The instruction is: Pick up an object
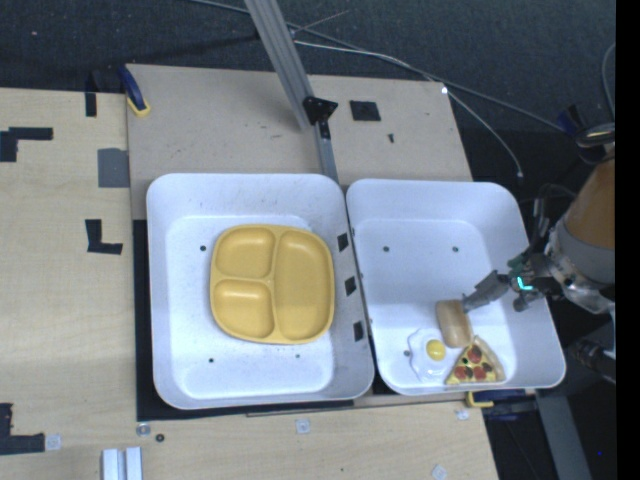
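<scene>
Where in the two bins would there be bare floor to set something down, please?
In the right bin, the far and left floor is bare. Its near right corner is crowded: bread piece, fried egg, pizza slice, with the gripper over them. In the left bin, narrow strips border the yellow tray.

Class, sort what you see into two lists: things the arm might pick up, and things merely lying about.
Pickable: tan bread-like piece; white fried egg toy; pizza slice toy.

Lying about: yellow divided plastic plate; blue-and-yellow clamp; grey metal pole.
</scene>
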`<state>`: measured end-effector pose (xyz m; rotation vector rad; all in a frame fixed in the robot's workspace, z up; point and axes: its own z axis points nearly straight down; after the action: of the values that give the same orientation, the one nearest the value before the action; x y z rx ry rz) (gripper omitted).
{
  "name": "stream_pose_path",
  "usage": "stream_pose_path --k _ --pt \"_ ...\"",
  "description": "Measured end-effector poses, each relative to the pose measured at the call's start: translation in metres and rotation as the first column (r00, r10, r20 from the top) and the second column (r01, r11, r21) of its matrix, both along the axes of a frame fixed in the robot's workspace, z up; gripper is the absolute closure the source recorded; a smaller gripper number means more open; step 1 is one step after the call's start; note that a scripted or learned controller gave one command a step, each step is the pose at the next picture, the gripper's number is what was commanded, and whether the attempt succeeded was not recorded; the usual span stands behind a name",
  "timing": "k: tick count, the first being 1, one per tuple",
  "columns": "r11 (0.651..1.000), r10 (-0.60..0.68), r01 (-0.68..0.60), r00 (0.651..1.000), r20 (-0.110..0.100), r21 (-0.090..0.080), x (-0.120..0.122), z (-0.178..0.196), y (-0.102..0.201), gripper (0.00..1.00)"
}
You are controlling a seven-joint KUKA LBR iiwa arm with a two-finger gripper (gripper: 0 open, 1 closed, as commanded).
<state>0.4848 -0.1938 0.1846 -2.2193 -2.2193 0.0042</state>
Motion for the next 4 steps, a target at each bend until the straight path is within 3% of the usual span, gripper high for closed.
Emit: stream_pose_path --k 1,2,3,4 --pt "1.000 0.000 0.000 1.000 0.002 -0.001 0.000 0.000 0.000 0.00" --pt "1.000 0.001 -0.001 1.000 -0.003 0.002 0.000 -0.064 0.003 0.00" --pt "1.000 0.000 0.000 1.000 0.005 -0.001 0.001 -0.099 0.002 0.00" --pt "1.000 0.001 -0.001 1.000 0.010 -0.002 0.003 -0.086 0.003 1.00"
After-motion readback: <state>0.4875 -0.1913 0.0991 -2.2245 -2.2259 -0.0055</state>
